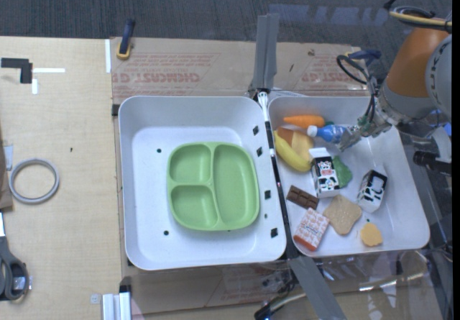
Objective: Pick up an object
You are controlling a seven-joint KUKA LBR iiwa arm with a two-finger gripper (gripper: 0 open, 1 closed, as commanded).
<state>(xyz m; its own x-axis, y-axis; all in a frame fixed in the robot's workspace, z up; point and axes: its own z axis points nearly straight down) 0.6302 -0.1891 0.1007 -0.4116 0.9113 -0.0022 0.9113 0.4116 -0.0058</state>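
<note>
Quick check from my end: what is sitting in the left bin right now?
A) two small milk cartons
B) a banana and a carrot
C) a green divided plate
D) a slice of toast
C: the green divided plate lies alone in the middle of the left bin; the food items sit in the right bin.

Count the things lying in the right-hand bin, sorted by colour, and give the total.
Yellow or orange: 3 – banana, carrot, small orange piece
Black-and-white cartons: 2
Blue: 1 – bottle
Green: 1 – leaf
Brown: 2 – chocolate bar, toast
Red and white: 1 – packet
Total: 10
</note>
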